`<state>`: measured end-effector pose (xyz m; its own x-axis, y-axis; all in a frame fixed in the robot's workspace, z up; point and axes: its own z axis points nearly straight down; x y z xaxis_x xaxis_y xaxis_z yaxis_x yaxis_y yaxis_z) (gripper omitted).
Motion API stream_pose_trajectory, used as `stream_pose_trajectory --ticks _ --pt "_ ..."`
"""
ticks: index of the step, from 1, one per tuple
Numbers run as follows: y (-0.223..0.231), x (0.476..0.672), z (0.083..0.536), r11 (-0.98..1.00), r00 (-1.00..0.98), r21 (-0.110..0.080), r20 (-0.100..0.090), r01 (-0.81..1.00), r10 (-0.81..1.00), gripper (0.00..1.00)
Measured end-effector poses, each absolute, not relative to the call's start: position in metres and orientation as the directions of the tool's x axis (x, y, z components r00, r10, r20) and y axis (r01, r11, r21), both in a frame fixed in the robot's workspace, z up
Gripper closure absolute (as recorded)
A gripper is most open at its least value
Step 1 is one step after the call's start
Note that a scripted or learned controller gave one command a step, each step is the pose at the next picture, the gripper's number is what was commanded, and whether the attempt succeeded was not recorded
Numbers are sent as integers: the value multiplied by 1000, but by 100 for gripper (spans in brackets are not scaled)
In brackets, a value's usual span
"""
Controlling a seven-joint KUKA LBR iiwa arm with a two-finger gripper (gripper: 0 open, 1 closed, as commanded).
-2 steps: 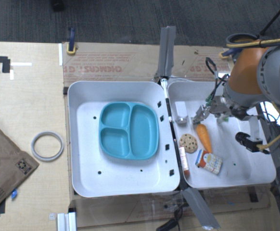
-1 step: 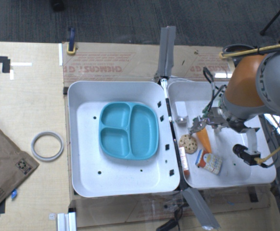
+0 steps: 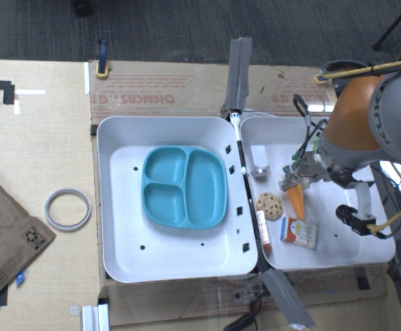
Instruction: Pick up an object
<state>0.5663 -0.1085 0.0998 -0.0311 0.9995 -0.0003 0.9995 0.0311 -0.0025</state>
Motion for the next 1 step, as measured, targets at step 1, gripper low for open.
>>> stream_pose_trajectory --ticks 1 --pt "-72 585 215 29 -29 0 -1 1000 1000 100"
